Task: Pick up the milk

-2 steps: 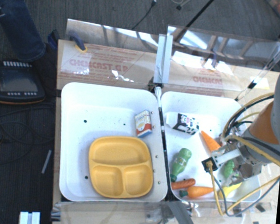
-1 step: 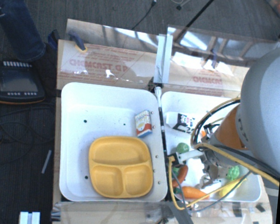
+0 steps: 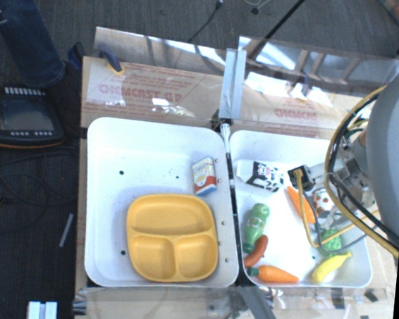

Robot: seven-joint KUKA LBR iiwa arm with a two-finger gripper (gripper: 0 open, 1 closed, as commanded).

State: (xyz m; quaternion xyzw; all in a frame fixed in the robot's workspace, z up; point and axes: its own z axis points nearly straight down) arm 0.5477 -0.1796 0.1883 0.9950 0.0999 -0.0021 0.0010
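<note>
– Grey arm [image 3: 398, 155] on your right, cables looped around it. Where does your gripper [image 3: 319, 200] sit?

– Low over the right side of the right bin [image 3: 314, 143], among the wires. You cannot tell from this view how far it is open, and nothing shows as held in it.

– What lies closest to it?

– A long orange carrot [image 3: 301, 203] just to its left, tilted. A green piece [image 3: 331, 238] and a yellow banana [image 3: 331, 266] lie below it, toward the bin's near right corner.

– And the milk [image 3: 265, 175]?

– You see it as the black-and-white carton lying on its side in the same bin, near the far left corner. It is left of the gripper and apart from it.

– The rest of that bin?

– A green bottle [image 3: 255, 221] along the left wall, a red sausage [image 3: 256, 250] touching its near end, and a second carrot [image 3: 277, 274] by the near rim.

– The left bin [image 3: 91, 179]?

– A yellow divided plate [image 3: 172, 237] in its near half, and a small red-and-white box [image 3: 203, 175] just beyond it, near the wall between the bins.
</note>
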